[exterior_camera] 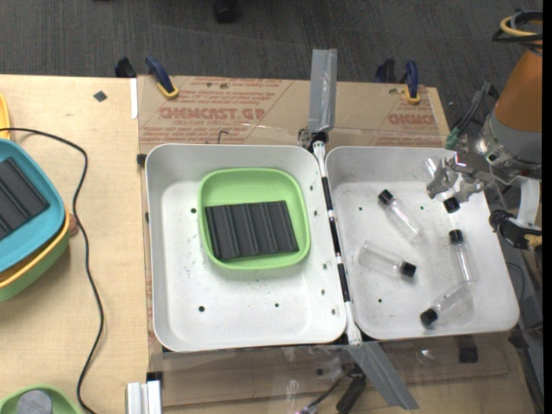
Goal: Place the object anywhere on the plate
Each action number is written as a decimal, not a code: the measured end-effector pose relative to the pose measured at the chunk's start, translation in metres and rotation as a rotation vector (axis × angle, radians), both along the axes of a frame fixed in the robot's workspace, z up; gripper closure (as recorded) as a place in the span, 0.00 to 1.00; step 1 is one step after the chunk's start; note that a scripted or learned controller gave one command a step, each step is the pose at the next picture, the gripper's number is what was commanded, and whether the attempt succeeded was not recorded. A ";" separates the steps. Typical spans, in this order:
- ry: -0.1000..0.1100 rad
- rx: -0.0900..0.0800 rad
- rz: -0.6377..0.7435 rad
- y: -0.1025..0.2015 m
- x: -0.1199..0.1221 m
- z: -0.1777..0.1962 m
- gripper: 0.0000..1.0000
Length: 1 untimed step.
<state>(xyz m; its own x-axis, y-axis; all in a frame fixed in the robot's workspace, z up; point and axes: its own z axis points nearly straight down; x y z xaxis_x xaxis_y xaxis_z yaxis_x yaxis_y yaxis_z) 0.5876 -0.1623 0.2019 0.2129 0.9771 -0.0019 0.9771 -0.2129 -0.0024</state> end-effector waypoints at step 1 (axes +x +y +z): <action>0.000 0.000 0.000 0.000 0.000 0.000 0.00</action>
